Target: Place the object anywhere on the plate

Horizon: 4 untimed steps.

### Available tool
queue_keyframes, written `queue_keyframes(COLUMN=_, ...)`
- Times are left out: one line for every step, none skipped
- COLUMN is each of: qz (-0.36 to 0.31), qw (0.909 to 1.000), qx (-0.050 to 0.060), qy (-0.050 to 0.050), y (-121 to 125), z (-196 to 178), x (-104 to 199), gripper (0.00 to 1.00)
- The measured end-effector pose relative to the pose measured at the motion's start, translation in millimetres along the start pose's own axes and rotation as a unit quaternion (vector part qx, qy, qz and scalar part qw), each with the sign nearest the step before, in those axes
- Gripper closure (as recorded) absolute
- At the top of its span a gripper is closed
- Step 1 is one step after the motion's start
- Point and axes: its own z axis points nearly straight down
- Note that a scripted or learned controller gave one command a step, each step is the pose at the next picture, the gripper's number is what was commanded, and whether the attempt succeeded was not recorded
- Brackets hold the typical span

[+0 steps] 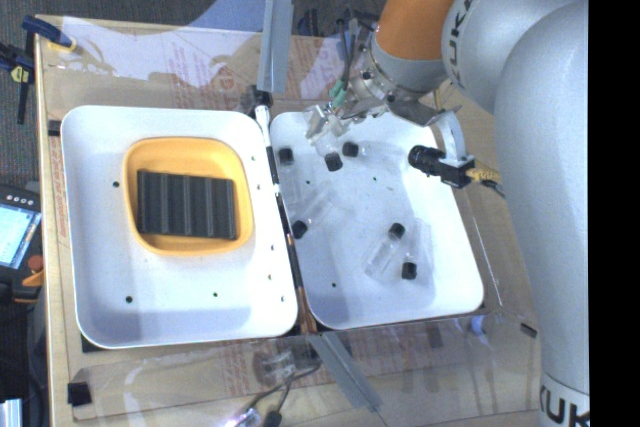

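Note:
A yellow plate [186,158] with a dark ridged centre lies in the left white bin [100,295]. The right white bin [450,290] holds several small black pieces, among them one [350,150] near the back, one [285,155] at the back left and one [408,270] towards the front. A clear plastic piece [385,255] lies between the front black pieces. My gripper [334,118] hangs over the back edge of the right bin, just above and behind the black pieces there. Nothing is visibly held in it.
The grey arm with its orange band [430,5] covers the right side of the view. A black fitting with a yellow cable [440,163] sits at the right bin's right rim. A grey metal bar [272,45] stands behind the bins. A handheld screen [15,240] is at far left.

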Motion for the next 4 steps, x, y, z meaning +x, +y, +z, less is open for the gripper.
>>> queue_keyframes(qz=-0.149, qw=0.9888, qx=0.001, qy=0.001, y=8, z=28, x=24, gripper=1.00)
queue_keyframes(qz=-0.285, qw=0.9586, qx=0.001, qy=0.001, y=-2, z=28, x=50, gripper=1.00)
queue_keyframes(qz=-0.285, qw=0.9586, qx=0.001, qy=0.001, y=-2, z=28, x=49, gripper=0.00)
queue_keyframes(qz=-0.269, qw=0.9631, qx=0.000, qy=0.000, y=21, z=27, x=86, gripper=0.00)
